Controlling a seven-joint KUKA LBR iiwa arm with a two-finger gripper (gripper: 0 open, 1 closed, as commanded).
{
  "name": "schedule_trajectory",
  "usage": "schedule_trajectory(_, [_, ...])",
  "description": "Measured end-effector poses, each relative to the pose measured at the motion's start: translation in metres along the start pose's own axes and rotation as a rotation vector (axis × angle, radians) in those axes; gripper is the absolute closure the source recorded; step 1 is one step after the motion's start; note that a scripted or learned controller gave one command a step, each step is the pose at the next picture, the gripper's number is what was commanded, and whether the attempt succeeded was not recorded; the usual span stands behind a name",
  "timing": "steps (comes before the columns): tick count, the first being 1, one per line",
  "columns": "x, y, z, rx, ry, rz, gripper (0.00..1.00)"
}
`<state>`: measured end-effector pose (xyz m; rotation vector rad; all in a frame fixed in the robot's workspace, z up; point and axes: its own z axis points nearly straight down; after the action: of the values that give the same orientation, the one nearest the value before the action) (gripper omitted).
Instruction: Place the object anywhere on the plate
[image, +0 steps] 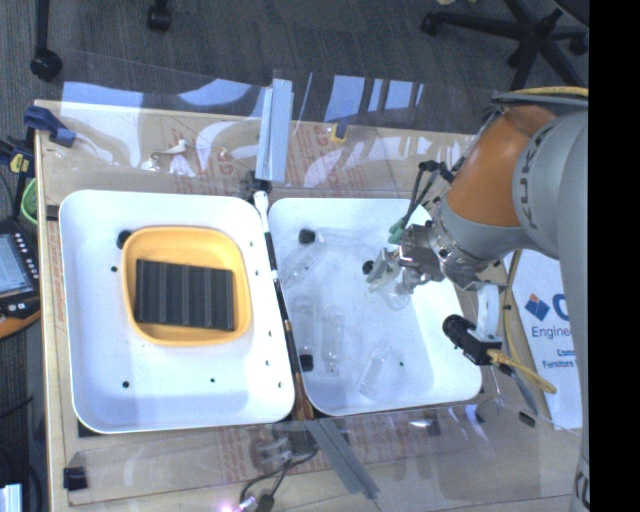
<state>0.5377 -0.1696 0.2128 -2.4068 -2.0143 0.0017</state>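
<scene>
My arm (520, 190) reaches over the right bin (455, 385). The left bin (80, 330) bears the yellow plate (185, 245). Clear bottles (372, 372) lie on the right bin's floor. My claw (385, 272) hangs above them; grip state: cannot tell

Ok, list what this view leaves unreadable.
- Tool: the wrist covers it, so the finger state is unreadable.
- Clear objects in the right bin: see-through on white, outlines and count unclear.
- Dark insert on the yellow plate: too coarse to identify.
</scene>
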Motion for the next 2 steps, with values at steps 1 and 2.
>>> schedule_trajectory(1, [0.054,-0.001,-0.041,-0.001,-0.001,-0.082,1.00])
schedule_trajectory(2, [0.086,0.010,0.003,0.004,-0.001,-0.226,1.00])
